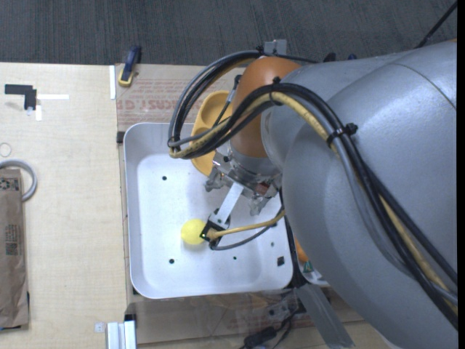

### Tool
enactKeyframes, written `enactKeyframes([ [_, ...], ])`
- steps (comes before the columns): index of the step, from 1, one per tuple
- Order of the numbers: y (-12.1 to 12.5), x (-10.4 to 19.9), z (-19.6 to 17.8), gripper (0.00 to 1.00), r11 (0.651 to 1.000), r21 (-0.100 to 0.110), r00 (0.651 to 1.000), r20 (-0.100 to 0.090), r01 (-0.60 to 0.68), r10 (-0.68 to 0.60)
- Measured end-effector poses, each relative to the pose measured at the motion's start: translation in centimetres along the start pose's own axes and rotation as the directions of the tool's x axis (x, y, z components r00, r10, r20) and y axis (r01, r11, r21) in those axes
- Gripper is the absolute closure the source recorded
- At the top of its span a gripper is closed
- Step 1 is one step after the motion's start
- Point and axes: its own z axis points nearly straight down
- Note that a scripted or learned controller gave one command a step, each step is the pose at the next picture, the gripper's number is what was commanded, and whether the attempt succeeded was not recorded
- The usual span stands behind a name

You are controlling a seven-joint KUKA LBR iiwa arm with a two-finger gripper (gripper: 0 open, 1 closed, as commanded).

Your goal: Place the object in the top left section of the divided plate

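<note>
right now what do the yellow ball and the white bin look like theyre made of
The yellow ball looks like foam or soft plastic, matte, with even colour and no sharp glint; it could be rubber. The white bin is likely moulded plastic, smooth with a slight sheen, judging by its rounded corners and one-piece walls.

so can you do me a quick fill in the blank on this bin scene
1. The small round ball on the floor of the shallow white plastic bin is ___ in colour.
2. The big grey robot arm reaches in from the ___ side of the view.
3. The small blue and yellow clip lies ___ the bin, on the bench past its top edge.

Missing words: yellow; right; outside
</note>
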Motion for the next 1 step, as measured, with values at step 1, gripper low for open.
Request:
enactKeyframes([
  [1,-9.00,1.38,7.16,0.00,0.996,-0.002,0.996,-0.001,0.089,-0.089],
])
